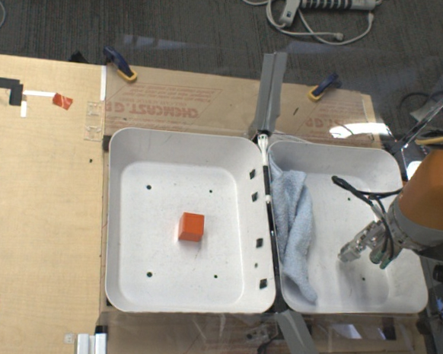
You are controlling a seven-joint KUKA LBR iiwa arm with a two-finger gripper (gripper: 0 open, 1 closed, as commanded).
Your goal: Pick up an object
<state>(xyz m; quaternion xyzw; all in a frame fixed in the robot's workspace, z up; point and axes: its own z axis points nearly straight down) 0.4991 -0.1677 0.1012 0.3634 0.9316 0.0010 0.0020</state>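
Note:
An orange-red cube (191, 227) rests near the middle of the left white bin (128, 203). A pale blue cloth (294, 224) lies crumpled along the left side of the right white bin (337, 162). My gripper (365, 249) hangs low over the right part of the right bin, to the right of the cloth and apart from it. I see nothing between its fingers. The arm's orange band (434, 189) shows above it at the right edge.
A grey divider bar (269, 100) runs between the bins toward the back. Cardboard (182, 100) with two clamps lies behind the bins. A wooden board (29, 195) covers the bench at the left. Cables lie on the floor at the top.

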